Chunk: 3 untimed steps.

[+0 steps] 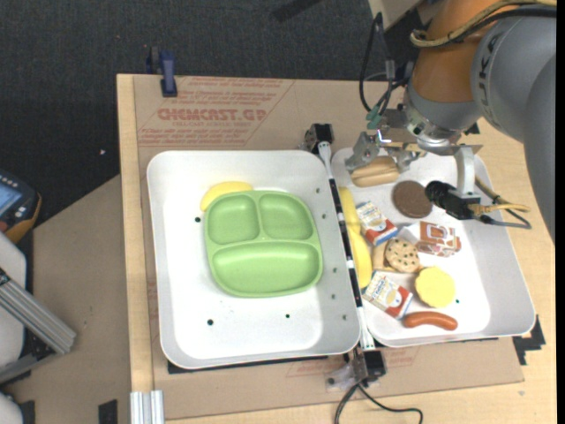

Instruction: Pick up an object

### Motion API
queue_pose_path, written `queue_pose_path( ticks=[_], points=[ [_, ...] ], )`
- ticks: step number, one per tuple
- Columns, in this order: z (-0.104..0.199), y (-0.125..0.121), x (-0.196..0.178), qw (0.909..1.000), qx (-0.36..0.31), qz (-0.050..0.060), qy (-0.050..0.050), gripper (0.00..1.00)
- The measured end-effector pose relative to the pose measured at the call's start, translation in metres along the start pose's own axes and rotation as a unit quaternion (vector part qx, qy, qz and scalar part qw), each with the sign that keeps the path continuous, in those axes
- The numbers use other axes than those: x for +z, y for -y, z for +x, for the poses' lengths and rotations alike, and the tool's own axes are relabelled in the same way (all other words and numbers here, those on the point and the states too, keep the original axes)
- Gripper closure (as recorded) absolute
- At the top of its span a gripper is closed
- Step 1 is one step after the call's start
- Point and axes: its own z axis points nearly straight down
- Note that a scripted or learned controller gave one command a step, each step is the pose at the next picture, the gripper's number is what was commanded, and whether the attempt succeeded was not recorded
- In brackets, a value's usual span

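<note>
- The brown board desk [221,104] carries both bins side by side at its middle, so either is within the arm's reach.
- The grey arm with an orange band [494,51] comes in from two o'clock and bends down over the right-hand bin. We judge a pick is being set up there.
- The left white bin [177,316] holds a green three-compartment plastic plate [262,241] lying flat at its centre. A yellow rounded piece [226,190] peeks out at the plate's eleven o'clock, mostly covered and so a poor choice.
- The right white bin [499,299] holds the crowd of small toy foods, packed close from its centre to six o'clock.
- A long yellow banana [356,246] lies along this bin's nine o'clock wall, which we judge leaves little room to close on it.
- The gripper [386,151] hangs at the right bin's twelve o'clock, just above the roll. We cannot tell how far open it is, nor whether it has hold of anything.
- A tan bread roll [375,174] lies under the gripper, clear of its neighbours. We take it as the object to be picked.
- A brown round disc [411,198] sits near the roll's four o'clock.
- A yellow round disc [434,286], a red sausage [431,321] and a chocolate-chip cookie [402,255] crowd the lower half, where a grab could catch two at once.
</note>
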Motion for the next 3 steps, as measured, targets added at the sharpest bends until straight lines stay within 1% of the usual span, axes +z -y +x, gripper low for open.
queue_pose_path(
  ticks=[1, 2, 3],
  points=[
    [0.018, 0.067, -0.041, 1.0000, 0.003, 0.005, 0.000, 1.00],
    [-0.028, 0.060, 0.009, 1.0000, 0.006, 0.007, 0.001, 1.00],
    [-0.008, 0.059, 0.006, 1.0000, 0.003, 0.006, 0.000, 1.00]
  ],
)
